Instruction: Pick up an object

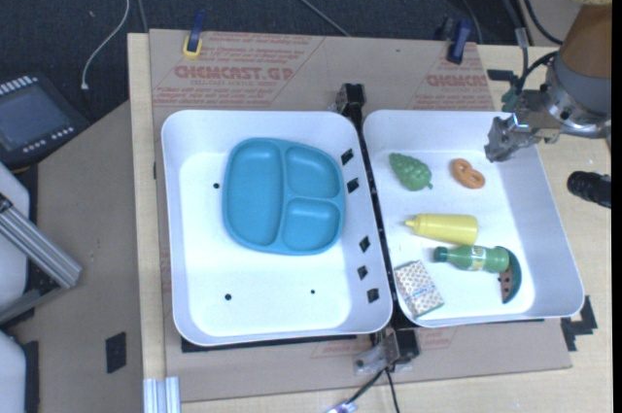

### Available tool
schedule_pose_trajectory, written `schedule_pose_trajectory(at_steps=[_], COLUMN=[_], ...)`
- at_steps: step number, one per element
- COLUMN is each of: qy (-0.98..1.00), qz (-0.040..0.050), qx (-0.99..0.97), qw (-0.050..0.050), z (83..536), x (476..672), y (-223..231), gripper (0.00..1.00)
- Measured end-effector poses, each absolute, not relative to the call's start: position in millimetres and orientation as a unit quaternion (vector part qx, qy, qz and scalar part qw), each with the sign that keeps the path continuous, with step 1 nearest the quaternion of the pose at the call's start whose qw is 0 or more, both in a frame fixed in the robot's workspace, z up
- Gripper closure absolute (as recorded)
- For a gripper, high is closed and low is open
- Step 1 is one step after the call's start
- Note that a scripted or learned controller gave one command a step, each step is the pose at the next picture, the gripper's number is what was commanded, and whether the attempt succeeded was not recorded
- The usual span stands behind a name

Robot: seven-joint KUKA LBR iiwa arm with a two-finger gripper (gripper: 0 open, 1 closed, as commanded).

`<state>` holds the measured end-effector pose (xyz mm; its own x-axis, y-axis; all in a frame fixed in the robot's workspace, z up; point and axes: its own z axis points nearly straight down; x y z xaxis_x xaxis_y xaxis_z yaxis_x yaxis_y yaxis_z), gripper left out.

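Observation:
The right bin (pixel 544 207) holds several small objects: a green bumpy fruit (pixel 411 171), an orange pretzel-like piece (pixel 467 173), a yellow squeeze bottle (pixel 445 227) lying flat, a green bottle (pixel 473 258) lying flat, a melon slice (pixel 510 280) and a patterned square packet (pixel 418 289) at the front left corner. My gripper (pixel 503 143) hangs over the bin's far right part, just right of the orange piece and apart from it. Nothing shows between its fingers.
The left bin (pixel 185 236) bears a blue sectioned plate (pixel 283 195). Black clips line the divider between the bins. Blue clamps (pixel 196 33) hold the cardboard base at the back. Cables and a cardboard box lie beyond the bench.

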<state>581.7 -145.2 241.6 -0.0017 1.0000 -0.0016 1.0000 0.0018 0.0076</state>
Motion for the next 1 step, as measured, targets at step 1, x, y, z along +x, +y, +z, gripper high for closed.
schedule_pose_trajectory(at_steps=[1], qy=[0.708], qz=[0.001], qx=[0.707], qw=[0.001], z=[256.0], x=[582.5], y=[-145.1], gripper=[1.0])
